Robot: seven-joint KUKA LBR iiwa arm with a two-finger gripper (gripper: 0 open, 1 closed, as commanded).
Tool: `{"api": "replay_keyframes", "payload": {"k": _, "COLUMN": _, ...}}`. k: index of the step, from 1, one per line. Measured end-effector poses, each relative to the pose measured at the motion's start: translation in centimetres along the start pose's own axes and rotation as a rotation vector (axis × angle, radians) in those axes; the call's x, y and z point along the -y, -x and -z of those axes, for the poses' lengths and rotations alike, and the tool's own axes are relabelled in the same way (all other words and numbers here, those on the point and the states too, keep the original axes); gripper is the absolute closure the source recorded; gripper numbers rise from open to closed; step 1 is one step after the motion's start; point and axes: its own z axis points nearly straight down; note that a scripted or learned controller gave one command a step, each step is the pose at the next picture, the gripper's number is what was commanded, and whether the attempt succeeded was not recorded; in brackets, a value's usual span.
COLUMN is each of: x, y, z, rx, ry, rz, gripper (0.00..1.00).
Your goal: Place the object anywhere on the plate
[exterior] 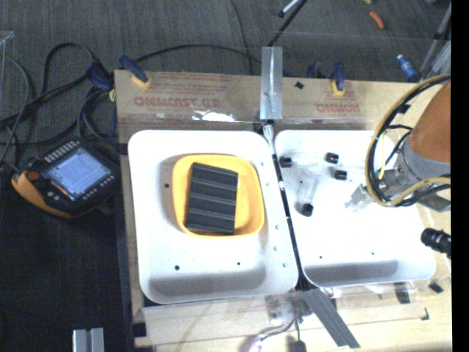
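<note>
A dark grey ribbed rectangular block lies flat on the yellow plate, which sits in the left white bin. The block covers the plate's middle and stands a little askew. My gripper hangs over the right bin, near its right side, well apart from the block and the plate. Above it, the grey wrist with looped cables and the orange band reaches in from the right. Nothing shows in the gripper.
Several small black caps and a clear tube-like piece lie in the right bin's back left part. A metal post rises behind the seam between the bins. A teach pendant with cables lies left of the bench.
</note>
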Motion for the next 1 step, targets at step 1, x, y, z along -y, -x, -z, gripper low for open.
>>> {"api": "replay_keyframes", "payload": {"k": 1, "x": 0.00, "y": -0.01, "z": 0.00, "rx": 0.000, "ry": 0.000, "rz": 0.000, "gripper": 0.00}}
